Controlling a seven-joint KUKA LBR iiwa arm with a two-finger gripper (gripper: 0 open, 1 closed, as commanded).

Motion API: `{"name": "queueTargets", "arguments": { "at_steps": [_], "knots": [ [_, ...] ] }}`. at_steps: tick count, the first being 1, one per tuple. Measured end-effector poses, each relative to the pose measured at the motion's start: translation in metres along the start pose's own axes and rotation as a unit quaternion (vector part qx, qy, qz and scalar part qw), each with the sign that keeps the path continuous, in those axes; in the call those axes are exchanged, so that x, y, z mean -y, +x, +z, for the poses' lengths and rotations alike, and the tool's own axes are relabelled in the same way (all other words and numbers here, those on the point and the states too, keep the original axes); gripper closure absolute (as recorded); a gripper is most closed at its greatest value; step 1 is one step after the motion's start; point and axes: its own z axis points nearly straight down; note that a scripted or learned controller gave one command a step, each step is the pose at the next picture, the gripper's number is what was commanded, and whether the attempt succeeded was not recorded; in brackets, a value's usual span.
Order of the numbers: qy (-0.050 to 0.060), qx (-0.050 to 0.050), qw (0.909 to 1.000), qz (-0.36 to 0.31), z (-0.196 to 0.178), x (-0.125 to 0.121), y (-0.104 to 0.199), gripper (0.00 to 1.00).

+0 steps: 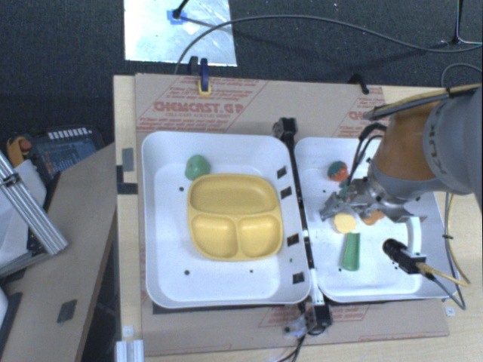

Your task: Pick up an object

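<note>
My gripper (341, 207) hangs low over the middle of the right bin (317, 164). A small pale yellow round piece (345, 223) lies right under its tip, touching or nearly touching it. An orange piece (370, 218) shows just to the right, partly hidden by the wrist. A green stick (351, 251) lies in front of the gripper, pointing towards the bin's front edge. A small red-orange and green ball (336, 170) sits behind the gripper. Nothing is visibly lifted off the bin floor.
The left bin (162, 277) holds a yellow three-compartment tray (234, 216) and a green round object (198, 167) by the tray's back left corner. A black divider (296, 210) runs between the bins. The grey arm with its orange band (404, 153) covers the right bin's far right.
</note>
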Motion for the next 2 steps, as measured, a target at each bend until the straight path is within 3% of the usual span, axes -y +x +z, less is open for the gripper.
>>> {"name": "queueTargets", "arguments": {
  "at_steps": [1, 2],
  "knots": [
    [-0.001, 0.000, 1.0000, 0.000, 0.017, -0.001, 0.000, 0.00],
    [-0.002, 0.001, 1.0000, 0.000, 0.006, -0.001, 0.000, 1.00]
  ]
}}
